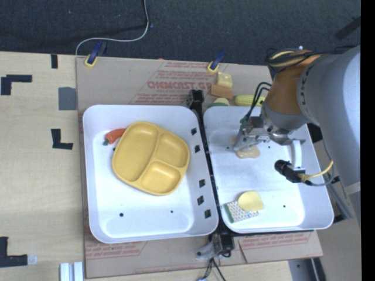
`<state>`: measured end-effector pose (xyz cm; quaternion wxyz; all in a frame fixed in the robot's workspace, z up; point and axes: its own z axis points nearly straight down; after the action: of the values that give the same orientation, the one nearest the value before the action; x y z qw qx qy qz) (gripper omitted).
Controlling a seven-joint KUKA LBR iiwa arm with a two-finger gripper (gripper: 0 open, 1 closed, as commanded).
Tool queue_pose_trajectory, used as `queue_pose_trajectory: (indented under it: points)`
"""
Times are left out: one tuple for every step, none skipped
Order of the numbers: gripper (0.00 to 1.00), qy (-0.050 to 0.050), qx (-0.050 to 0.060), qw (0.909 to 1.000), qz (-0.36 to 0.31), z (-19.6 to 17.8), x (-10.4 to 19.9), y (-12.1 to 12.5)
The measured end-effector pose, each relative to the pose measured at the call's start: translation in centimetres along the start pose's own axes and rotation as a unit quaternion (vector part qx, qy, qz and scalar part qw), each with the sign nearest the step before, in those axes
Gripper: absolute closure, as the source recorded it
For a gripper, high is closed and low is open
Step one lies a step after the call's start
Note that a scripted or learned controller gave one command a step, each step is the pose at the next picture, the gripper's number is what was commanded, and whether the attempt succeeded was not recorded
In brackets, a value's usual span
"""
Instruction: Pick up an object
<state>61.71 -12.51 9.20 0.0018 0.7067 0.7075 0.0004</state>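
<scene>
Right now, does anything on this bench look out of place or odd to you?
A few things lie outside the bins: a tan block, a pale green piece and a yellow piece sit on the cardboard behind the right white bin. In the left white bin, an orange item is half hidden under the yellow divided plate.

Wooden bench, perhaps dark carpet beyond

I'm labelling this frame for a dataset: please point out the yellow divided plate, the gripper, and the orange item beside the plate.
yellow divided plate point(151, 157): camera view, centre ridge between compartments.
gripper point(246, 147): camera view, between fingertips.
orange item point(113, 135): camera view, its exposed middle.
</scene>
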Motion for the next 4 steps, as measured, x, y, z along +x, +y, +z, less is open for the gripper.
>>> queue_pose_trajectory:
  points:
    - [1.00,-0.001,-0.009,1.0000,0.000,0.1,0.0,-1.5]
    - [1.00,0.001,0.003,1.0000,0.001,-5.3,0.2,-7.3]
    - [0.00,0.001,0.003,1.0000,0.000,-5.0,0.2,-7.1]
    - [0.00,-0.001,-0.001,1.0000,-0.001,0.7,1.8,-1.2]
